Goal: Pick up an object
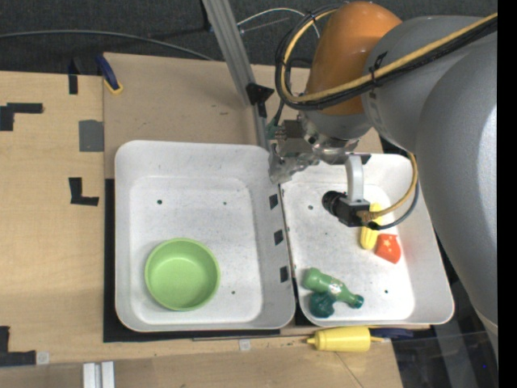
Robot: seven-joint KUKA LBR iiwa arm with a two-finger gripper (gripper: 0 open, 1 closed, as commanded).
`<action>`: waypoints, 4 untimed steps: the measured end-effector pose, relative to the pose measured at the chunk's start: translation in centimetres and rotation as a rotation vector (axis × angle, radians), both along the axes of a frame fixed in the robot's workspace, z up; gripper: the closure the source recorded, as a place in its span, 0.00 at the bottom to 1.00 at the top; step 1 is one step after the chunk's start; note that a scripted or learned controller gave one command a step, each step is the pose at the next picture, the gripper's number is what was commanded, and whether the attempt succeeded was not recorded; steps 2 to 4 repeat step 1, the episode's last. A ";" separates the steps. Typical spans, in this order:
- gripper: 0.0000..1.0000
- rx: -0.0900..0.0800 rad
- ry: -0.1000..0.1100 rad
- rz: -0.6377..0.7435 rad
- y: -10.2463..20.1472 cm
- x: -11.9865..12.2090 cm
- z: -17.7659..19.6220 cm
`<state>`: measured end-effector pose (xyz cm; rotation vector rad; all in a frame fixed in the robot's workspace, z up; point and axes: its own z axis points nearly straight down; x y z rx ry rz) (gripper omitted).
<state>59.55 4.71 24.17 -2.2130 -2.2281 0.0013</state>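
We look down on two shallow white bins set side by side on the bench: the left bin (129,217) and the right bin (420,297). In the left bin a green bowl (182,274) sits upright in the near left part, well apart from the dividing edge. The right bin holds the other things. A green bottle-shaped toy (329,284) lies on its side near the near left corner, with a darker teal piece (321,304) touching it on the near side. Toward the right wall lies an orange-red object (388,248), and just beside it, on its far left side, a small yellow object (369,237) that is partly hidden by the arm's black fitting. A yellow bottle-like object (343,339) lies on its side on the bench just outside the near rim of the right bin. The grey arm with its orange band (347,47) comes in from the right and hangs over the far part of the right bin. Its gripper (284,166) sits at the far left corner of that bin, close by the edge shared with the left bin, well apart from the toys in the near half. We see nothing between its fingers, and we cannot tell whether they stand apart or together.
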 end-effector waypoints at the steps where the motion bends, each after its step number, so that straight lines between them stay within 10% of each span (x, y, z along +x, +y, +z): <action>1: 1.00 0.001 -0.002 -0.001 4.6 3.5 0.2; 4: 1.00 0.001 -0.002 -0.001 4.6 3.5 0.2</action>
